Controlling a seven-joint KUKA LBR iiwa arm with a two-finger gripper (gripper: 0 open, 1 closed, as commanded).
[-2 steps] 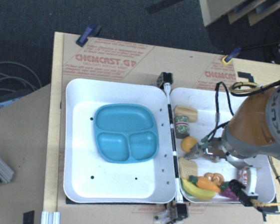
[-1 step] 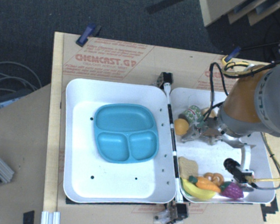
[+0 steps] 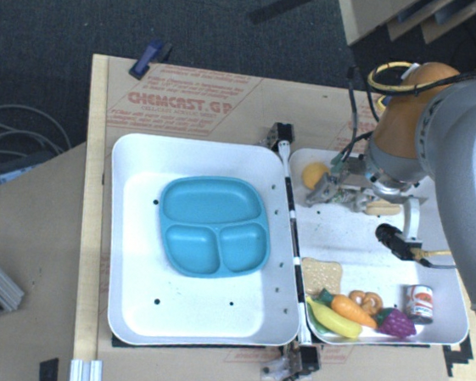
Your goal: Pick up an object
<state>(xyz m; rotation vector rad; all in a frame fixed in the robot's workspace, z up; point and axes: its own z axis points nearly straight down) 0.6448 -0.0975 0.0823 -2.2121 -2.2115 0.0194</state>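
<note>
My gripper (image 3: 340,193) hangs low over the far end of the right bin (image 3: 368,251), below the arm's orange band. A small yellow fruit (image 3: 313,175) lies just left of it, close to the bin's far left corner; whether they touch is unclear. At the bin's near end lie a bread slice (image 3: 322,274), a banana (image 3: 334,321), a carrot (image 3: 351,309), a pretzel (image 3: 367,300), purple grapes (image 3: 399,323) and a small can (image 3: 418,302). Nothing is visibly held in the gripper.
The left bin (image 3: 132,216) holds a blue divided plate (image 3: 214,225). A black clamp (image 3: 282,135) sits at the far end of the wall between the bins. A dark part (image 3: 396,239) on a cable hangs beside the arm. The big grey arm body covers the right side.
</note>
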